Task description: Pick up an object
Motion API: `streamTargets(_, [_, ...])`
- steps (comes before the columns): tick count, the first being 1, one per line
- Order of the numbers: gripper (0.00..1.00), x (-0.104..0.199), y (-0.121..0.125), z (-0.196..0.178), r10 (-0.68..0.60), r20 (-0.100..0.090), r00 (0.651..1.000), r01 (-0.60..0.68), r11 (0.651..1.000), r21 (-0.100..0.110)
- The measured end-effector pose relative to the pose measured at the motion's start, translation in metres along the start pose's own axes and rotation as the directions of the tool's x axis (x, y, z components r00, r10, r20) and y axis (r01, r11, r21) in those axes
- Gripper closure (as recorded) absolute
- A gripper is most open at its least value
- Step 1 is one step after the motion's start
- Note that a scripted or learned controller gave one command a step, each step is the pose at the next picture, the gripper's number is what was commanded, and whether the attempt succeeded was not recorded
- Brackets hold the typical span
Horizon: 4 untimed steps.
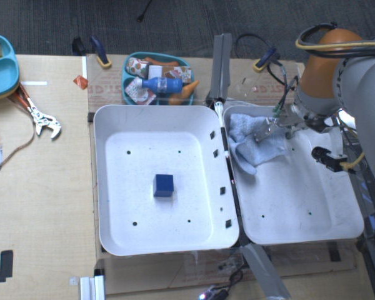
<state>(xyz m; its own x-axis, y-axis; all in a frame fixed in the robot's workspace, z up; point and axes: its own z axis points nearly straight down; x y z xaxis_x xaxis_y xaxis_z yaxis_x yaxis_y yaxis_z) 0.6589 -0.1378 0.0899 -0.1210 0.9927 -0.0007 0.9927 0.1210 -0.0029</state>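
Camera view | gripper (270, 127) on grey cloth (255, 144) — right bin (312, 220)

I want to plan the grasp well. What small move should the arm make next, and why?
Probably lower the gripper a little onto the light blue cloth. It sits right at the cloth's upper edge in the right bin, while the blue cube lies far off in the left bin.

Looks like a robotics lab or workshop: a wrench (42, 121) lies left of the white bins (106, 167), clamps (100, 52) and cables (250, 42) behind them on the table (37, 199).
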Motion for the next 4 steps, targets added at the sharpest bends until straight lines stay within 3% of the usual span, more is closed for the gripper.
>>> streamTargets(1, [0.0,0.039,0.005,0.0,-0.099,0.0,0.995,0.099,0.995,0.0])
streamTargets(2, [1.0,0.038,0.004,-0.006,-0.098,-0.001,0.995,0.098,0.995,0.003])
streamTargets(3, [1.0,0.06,0.008,-0.1,-0.095,0.001,0.995,0.095,0.995,0.0])
streamTargets(4, [1.0,0.052,-0.014,-0.146,-0.152,0.0,0.988,0.152,0.988,0.001])
